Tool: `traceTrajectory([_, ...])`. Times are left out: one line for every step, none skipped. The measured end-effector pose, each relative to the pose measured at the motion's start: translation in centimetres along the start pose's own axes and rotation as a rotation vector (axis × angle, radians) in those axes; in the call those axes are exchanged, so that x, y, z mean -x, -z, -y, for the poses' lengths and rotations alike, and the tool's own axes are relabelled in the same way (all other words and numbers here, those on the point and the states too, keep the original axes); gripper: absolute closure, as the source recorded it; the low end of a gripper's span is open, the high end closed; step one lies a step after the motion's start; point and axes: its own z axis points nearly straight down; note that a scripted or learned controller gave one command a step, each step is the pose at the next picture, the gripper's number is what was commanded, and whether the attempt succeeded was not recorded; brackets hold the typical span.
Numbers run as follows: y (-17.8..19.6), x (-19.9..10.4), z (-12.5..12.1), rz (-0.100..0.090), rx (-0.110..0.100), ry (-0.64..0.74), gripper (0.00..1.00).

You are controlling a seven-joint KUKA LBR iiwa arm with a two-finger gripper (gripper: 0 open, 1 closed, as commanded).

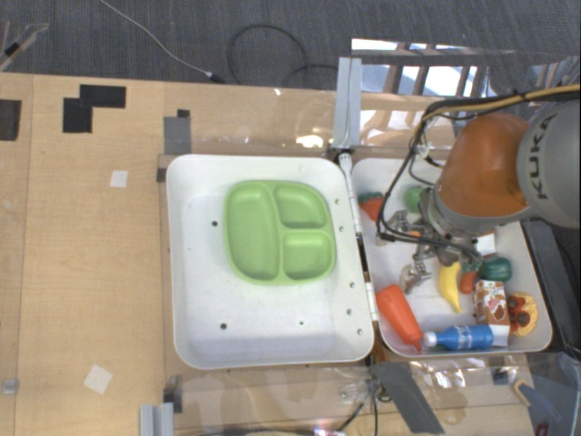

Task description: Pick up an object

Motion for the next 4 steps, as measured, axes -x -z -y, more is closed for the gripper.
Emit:
traceTrajectory([-0.2, 5.5, 2.5, -0.004, 0.000, 0.011, 0.00])
traceTrajectory([0.0, -1.1, 5.3, -0.006, -0.002, -0.082, 0.00])
traceTrajectory([1.4, -0.4, 5.2, 0.013, -0.006, -0.074, 1.00])
traceTrajectory([13.2, -0.5, 1.6, 0.001, -0.002, 0.074, 1.00])
